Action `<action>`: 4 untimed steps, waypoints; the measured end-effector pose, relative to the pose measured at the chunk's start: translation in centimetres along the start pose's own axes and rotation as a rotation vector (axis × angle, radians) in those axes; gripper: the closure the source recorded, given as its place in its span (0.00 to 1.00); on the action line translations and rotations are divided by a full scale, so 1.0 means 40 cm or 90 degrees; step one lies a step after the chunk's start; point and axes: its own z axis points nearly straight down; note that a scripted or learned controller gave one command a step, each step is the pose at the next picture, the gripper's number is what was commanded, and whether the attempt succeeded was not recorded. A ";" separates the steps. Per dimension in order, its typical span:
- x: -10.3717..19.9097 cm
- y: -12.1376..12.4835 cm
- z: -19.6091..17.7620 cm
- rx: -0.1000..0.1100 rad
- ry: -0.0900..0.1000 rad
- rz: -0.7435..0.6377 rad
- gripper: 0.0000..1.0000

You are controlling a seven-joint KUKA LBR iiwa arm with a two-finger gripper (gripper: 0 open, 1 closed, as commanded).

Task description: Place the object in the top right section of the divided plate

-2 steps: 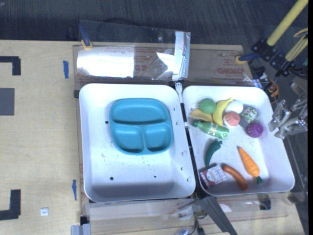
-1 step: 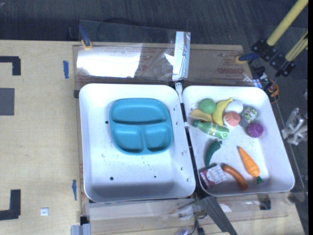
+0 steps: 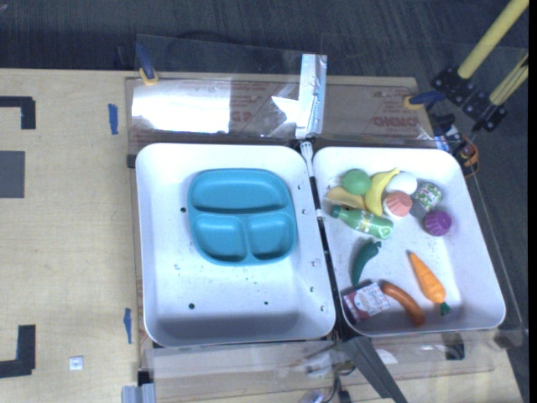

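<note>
A blue divided plate [image 3: 243,214] lies in the left white bin [image 3: 168,292], with one wide section along its far side and two smaller ones on its near side. All three sections look bare. The right bin [image 3: 478,250] holds several toy foods: a green round fruit [image 3: 356,180], a yellow banana [image 3: 382,190], a pink and white piece [image 3: 398,201], a green bottle [image 3: 361,221], a purple fruit [image 3: 436,222], a dark green pepper [image 3: 363,259], an orange carrot [image 3: 427,280], a sausage [image 3: 404,300] and a small packet [image 3: 367,299].
A clear plastic sheet and cardboard [image 3: 252,107] stand behind the bins. A yellow-legged stand with black clamps [image 3: 478,65] sits off the right bin's far corner. Blue tape marks [image 3: 112,117] dot the wooden bench to the left.
</note>
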 end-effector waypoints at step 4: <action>-0.019 -0.013 0.272 -0.002 0.002 0.154 1.00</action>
